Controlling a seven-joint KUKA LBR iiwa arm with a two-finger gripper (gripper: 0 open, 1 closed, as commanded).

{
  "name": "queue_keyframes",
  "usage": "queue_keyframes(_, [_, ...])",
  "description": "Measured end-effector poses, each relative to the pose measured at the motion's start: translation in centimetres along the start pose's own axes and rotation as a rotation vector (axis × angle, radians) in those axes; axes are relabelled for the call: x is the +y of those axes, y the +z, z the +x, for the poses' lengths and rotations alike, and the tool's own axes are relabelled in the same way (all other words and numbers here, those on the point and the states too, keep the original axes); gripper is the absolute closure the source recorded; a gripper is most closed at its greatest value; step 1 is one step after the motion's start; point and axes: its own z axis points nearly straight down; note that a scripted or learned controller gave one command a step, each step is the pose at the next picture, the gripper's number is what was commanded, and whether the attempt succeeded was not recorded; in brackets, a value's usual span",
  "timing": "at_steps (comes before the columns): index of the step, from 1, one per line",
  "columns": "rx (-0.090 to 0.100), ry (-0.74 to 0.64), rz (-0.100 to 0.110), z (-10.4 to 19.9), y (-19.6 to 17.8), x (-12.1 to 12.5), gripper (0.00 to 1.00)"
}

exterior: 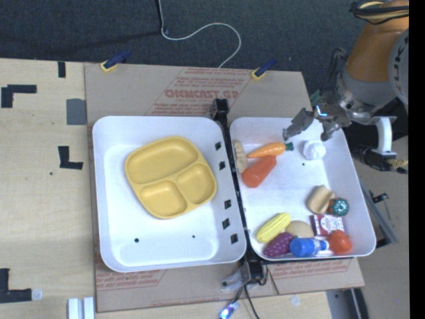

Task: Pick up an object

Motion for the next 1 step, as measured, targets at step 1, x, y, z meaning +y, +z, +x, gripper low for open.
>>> queue_keyframes(1, [-0.001,-0.004,-0.019,6.19,-23.63,-8.35,0.00])
